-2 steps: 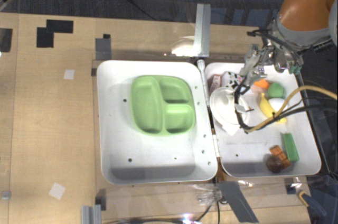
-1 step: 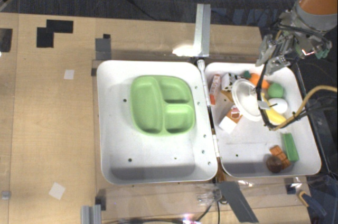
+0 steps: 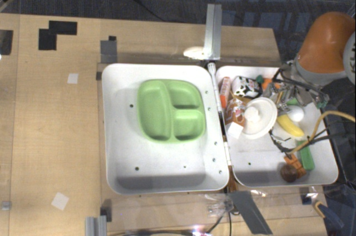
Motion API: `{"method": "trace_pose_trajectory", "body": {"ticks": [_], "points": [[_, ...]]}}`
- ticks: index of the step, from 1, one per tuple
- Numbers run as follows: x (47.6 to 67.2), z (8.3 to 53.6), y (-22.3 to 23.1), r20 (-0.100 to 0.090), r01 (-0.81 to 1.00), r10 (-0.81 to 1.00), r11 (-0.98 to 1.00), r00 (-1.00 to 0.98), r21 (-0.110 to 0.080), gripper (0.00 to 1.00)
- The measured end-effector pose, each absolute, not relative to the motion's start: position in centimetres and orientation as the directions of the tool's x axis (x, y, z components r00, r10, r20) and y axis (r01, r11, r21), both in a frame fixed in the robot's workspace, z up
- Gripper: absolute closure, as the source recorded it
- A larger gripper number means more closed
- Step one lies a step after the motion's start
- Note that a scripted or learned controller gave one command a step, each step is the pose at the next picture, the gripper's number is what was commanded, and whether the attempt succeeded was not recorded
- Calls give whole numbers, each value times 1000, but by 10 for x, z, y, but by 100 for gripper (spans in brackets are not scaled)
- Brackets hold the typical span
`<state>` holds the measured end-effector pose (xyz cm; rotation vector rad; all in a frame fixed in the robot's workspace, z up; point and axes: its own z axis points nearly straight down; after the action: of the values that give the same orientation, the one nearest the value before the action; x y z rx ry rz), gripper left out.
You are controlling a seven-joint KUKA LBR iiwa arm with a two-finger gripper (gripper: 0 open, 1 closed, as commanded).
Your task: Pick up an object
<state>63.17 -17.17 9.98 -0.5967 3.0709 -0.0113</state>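
The right bin [image 3: 261,171] holds a clutter of small objects. A white round bowl [image 3: 259,116] lies near its middle, with a yellow banana [image 3: 290,126] just to its right. A green block [image 3: 306,158] and a brown lump [image 3: 290,172] sit near the front right corner. A black-and-white item [image 3: 245,86] and a red packet [image 3: 225,92] lie at the back left. My gripper [image 3: 287,98] hangs over the back right of this bin, above the bowl and banana, under the orange wrist band [image 3: 328,43].
The left bin [image 3: 122,157] carries a green divided plate [image 3: 171,109]. A metal post [image 3: 213,32] stands behind the gap between the bins. Cables [image 3: 320,123] trail along the right bin's right side. Wooden bench [image 3: 50,134] spreads to the left.
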Motion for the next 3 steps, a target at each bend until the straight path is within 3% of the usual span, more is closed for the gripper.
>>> {"method": "trace_pose_trajectory", "body": {"ticks": [1, 2, 3], "points": [[639, 239, -118, -18, -311, -311, 950, -950, -6, 100], [670, 250, -134, -8, -521, -521, 854, -854, -3, 100], [641, 250, -199, -4, -757, -757, 653, -653, -1, 100]]}}
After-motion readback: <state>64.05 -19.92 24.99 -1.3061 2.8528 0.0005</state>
